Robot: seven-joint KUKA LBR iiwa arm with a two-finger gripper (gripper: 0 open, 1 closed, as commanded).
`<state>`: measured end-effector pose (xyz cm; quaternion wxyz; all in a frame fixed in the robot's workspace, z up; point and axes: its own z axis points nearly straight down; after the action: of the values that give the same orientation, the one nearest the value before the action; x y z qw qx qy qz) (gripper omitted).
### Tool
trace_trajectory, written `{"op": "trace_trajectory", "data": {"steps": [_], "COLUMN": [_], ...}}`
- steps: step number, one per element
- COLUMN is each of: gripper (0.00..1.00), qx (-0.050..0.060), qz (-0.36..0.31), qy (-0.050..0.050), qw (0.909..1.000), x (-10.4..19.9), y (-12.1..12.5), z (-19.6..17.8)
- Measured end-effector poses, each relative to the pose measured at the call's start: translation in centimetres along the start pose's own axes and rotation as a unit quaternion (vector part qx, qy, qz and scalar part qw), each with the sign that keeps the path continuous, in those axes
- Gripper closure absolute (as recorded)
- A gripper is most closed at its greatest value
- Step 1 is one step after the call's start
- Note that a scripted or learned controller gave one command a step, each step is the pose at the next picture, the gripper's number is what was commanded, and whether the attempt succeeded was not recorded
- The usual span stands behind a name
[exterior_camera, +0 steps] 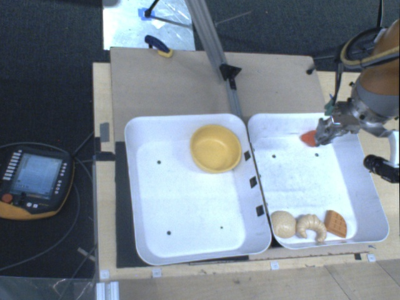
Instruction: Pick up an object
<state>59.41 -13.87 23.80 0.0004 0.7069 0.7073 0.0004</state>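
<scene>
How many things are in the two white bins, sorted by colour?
Yellow: 1, the bowl
Red: 1, a small item by the gripper
Tan or brown: 3, the roll, croissant and waffle
Total: 5

dark carpeted floor; tan bench with a slanting metal pole; teach pendant lying at the left, bright floor patch at the top

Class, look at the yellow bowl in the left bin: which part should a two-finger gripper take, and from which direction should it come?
Probably the rim, from above. The yellow bowl sits upright and open-side up near the far edge of the left bin, with nothing touching it. Its body looks too wide to span, so one finger inside and one outside the thin wall seems best, likely on the near side, away from the bin wall.
</scene>
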Motion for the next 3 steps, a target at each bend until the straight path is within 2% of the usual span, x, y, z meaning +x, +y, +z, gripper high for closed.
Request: {"op": "trace_trajectory", "data": {"steps": [3], "gripper": [1.00], "qx": [0.000], "qz": [-0.002], "qy": [0.001], "qw": [1.0000], "x": [13.6], "y": [-5.0], "z": [-1.3]}}
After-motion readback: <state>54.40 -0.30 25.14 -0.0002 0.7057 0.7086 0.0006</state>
